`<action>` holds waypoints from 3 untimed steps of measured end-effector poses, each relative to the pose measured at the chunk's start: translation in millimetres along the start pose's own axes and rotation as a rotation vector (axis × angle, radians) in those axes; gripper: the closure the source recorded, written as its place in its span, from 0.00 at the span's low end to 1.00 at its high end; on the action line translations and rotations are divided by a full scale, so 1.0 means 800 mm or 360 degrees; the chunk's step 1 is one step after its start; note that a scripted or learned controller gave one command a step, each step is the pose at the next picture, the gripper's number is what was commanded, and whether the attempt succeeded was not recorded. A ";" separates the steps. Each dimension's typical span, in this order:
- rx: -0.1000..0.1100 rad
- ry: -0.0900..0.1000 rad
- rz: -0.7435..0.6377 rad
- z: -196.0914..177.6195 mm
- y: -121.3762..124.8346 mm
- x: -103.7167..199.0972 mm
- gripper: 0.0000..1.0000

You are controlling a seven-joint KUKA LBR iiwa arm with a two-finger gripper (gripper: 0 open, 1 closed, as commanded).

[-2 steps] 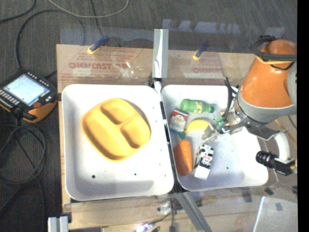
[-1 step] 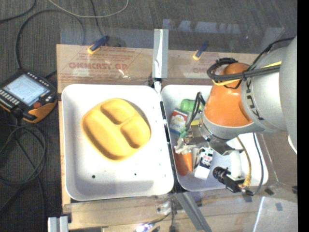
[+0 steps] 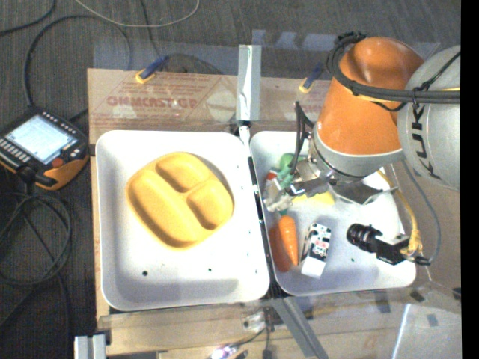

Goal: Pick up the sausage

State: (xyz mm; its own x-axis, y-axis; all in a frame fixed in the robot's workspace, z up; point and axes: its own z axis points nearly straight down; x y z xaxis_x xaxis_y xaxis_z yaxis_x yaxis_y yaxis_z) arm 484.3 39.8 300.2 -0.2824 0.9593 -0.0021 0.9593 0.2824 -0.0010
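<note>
Gripper (image 3: 275, 194) is hanging low over the right bin (image 3: 374, 277), close to that bin's left wall. The view is too steep and the wrist is covering too much, so I can't tell how far it's open or whether it's gripping anything.

Sausage (image 3: 284, 244) is lying flat on the bin floor just below the gripper in the view, running lengthwise toward the bin's near edge. Its upper end is sitting right at the gripper's tip. Can't tell if they're touching.

What's crowding it:
- The shared bin wall is running just left of the gripper and sausage.
- White carton (image 3: 316, 250) with black print is lying just right of the sausage, down-right of the gripper, almost touching the sausage.
- Green thing (image 3: 287, 161) is sitting just above the gripper, partly hidden by cabling.
- Yellow scrap (image 3: 323, 197) is poking out right of the gripper, under the arm (image 3: 359, 111).

The orange wrist is hiding the bin's upper middle.

Well left of the gripper, a yellow divided plate (image 3: 179, 198) is sitting in the left bin (image 3: 120, 277). Further left, off the table (image 3: 120, 96), a teach pendant (image 3: 41, 146) is lying on the floor.
</note>
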 end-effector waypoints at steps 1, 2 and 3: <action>0.0011 0.0004 0.0950 0.148 0.032 0.050 1.00; 0.0011 0.0000 0.1437 0.147 0.010 0.039 1.00; 0.0002 -0.0003 0.0898 0.047 -0.013 -0.055 1.00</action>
State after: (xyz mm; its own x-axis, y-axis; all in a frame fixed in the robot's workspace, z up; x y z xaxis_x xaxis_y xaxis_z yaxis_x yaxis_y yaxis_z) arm 487.1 -5.5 262.3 0.2745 0.9616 -0.0042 0.9616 -0.2746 -0.0003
